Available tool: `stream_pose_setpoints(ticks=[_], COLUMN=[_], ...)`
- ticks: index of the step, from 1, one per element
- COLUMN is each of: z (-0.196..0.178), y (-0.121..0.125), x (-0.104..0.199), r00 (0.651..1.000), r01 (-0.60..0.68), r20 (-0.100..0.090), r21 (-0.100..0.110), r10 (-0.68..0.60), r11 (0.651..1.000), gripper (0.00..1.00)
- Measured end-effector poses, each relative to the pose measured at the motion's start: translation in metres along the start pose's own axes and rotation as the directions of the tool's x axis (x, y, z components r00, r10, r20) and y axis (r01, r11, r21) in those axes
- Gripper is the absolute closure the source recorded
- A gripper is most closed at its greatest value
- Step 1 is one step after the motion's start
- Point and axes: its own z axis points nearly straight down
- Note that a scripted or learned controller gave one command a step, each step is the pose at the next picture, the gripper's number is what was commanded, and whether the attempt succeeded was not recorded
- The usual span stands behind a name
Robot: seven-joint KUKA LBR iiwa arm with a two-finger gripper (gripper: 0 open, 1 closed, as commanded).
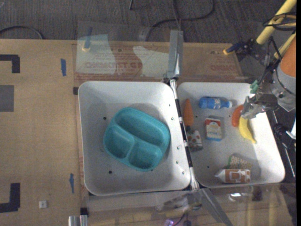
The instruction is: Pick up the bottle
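Note:
The bottle [214,102] is blue with a pale label and lies on its side near the back of the right bin [277,171], cap end pointing right. My gripper [250,109] hangs over the right part of that bin, a short way to the right of the bottle and slightly nearer the front. It is just above a yellow banana [247,130] and an orange-red item [236,117]. Nothing shows between the gripper and the bottle, and they are apart.
The right bin also holds an orange carrot [188,112], a red-and-white carton [213,129], a small dark packet [194,140], a green pouch [240,161] and a brown carton [234,175]. A teal divided plate [136,138] lies in the left bin [94,98].

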Motion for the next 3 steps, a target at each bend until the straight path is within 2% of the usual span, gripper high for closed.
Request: stream_pose_setpoints(ticks=[1, 2, 3], z=[0.0, 0.062, 0.169], y=[0.0, 0.096, 0.106], x=[0.0, 0.03, 0.034], r00=[1.0, 0.973, 0.958], r01=[0.0, -0.23, -0.286], r20=[0.0, 0.002, 0.0], r21=[0.0, -0.002, -0.002], r10=[0.0, 0.23, 0.286], r11=[1.0, 0.973, 0.958], gripper=[0.0, 0.0, 0.0])
